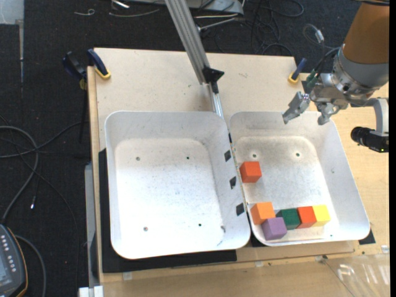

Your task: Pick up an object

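My gripper (309,111) hangs open over the far rim of the right bin (346,166), its two grey fingers spread with nothing between them. An orange cube (250,171) lies alone in the bin's left middle. Along the bin's near side sits a cluster: a lighter orange cube (262,211), a purple cube (274,228), a green cube (289,218), a red-orange cube (306,216) and a yellow cube (321,214). The gripper is well above and behind all of them.
The left bin (124,166) lies beside the right one on the wooden bench (154,79). A slanted metal rail (189,33) runs down to the gap between the bins. Clamps (99,67) sit at the bench's far corners.
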`<state>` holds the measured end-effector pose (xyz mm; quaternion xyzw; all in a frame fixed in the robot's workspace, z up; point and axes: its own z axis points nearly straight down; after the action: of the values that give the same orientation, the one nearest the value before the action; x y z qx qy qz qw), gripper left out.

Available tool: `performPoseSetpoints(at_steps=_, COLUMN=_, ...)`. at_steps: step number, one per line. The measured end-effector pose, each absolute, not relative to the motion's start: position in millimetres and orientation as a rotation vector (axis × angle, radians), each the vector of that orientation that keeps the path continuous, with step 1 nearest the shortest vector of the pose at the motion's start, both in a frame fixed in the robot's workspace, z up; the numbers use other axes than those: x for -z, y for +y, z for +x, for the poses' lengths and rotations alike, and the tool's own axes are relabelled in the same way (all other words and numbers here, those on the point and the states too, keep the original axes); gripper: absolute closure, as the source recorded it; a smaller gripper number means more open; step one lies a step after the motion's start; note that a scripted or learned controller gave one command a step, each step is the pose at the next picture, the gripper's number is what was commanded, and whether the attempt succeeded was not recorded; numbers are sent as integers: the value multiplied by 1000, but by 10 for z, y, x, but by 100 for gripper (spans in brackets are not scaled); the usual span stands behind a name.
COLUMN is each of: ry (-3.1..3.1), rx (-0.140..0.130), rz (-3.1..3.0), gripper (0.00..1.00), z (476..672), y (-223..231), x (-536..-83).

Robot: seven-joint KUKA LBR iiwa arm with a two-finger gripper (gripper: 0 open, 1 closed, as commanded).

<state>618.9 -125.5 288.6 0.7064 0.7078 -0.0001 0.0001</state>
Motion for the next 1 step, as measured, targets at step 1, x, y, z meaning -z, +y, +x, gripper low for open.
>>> performPoseSetpoints(at_steps=1, ry=2233, rx=1, rz=2215, gripper=0, z=5952, y=-670, x=-2718)
